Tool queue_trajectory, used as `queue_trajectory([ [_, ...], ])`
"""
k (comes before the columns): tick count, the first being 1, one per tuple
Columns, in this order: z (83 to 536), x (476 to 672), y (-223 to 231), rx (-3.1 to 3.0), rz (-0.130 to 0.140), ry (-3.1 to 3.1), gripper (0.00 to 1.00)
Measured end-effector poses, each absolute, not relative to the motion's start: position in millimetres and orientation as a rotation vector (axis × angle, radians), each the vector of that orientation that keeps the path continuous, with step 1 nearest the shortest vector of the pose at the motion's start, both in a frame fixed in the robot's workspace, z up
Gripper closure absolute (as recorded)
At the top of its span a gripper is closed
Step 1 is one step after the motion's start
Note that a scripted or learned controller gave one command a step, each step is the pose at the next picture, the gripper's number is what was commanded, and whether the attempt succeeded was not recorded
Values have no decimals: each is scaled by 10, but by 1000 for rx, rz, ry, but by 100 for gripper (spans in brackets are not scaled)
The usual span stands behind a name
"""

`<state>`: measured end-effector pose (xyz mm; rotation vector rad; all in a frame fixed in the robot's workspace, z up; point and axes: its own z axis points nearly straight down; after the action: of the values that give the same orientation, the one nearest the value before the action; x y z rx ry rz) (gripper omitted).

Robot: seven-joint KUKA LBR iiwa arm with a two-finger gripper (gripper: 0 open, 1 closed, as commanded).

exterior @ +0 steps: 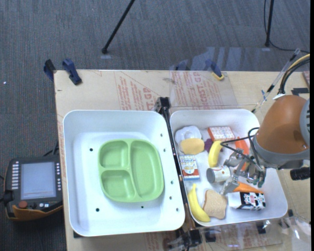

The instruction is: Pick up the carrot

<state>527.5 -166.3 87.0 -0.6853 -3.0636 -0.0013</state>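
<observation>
Pincer (pixel 239 180) fingers straddle the carrot (pixel 247 188) in right bin (pixel 275 195)

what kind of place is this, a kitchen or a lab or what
Most likely a robotics lab, not a kitchen. A robot arm works over two white bins on a cardboard-topped bench, the food looks like toy pieces such as a banana, and a teach pendant lies on the carpet beside tripod legs.

Red printing on the cardboard sheet (pixel 146 90) covering the counter, seen reversed and illegible; small carton (pixel 189 167) labels too small to read
</observation>
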Motion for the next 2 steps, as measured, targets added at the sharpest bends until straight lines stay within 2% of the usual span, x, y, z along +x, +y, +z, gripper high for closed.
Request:
queue_trajectory([
  [1, 864, 4754, -1715, -1299, -1, -2856, 0],
  [2, 957, 4767, -1698, -1291, -5, -2859, 100],
])
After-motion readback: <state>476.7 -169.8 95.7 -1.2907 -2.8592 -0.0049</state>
